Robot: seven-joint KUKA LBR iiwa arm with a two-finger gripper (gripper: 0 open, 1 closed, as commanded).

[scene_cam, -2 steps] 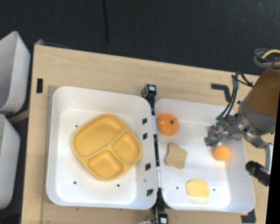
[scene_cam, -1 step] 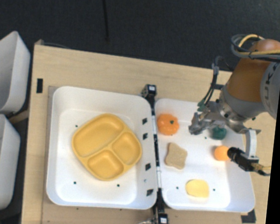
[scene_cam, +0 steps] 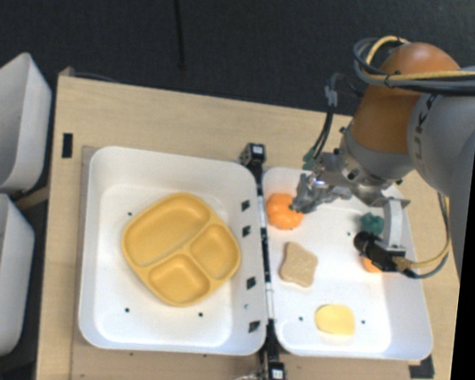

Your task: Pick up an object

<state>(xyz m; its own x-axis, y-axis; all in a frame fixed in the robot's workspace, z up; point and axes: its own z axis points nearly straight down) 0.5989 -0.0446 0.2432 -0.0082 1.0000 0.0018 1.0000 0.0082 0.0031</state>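
Lying in the bins: one yellow tray [scene_cam: 181, 247], one bread slice [scene_cam: 299, 264]; jaws' state unclear.

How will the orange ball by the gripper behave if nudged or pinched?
The orange ball looks round, so it will probably roll on the smooth bin floor. It sits near the left wall, which may stop it. Likely light; its curved sides could slip from the gripper.

One camera sits fixed above the bench [scene_cam: 187, 111], looking down at a slant — both white bins, the left bin [scene_cam: 95, 314] and the right bin [scene_cam: 400, 331], fit in frame, with the arm [scene_cam: 403, 84] entering from the right.
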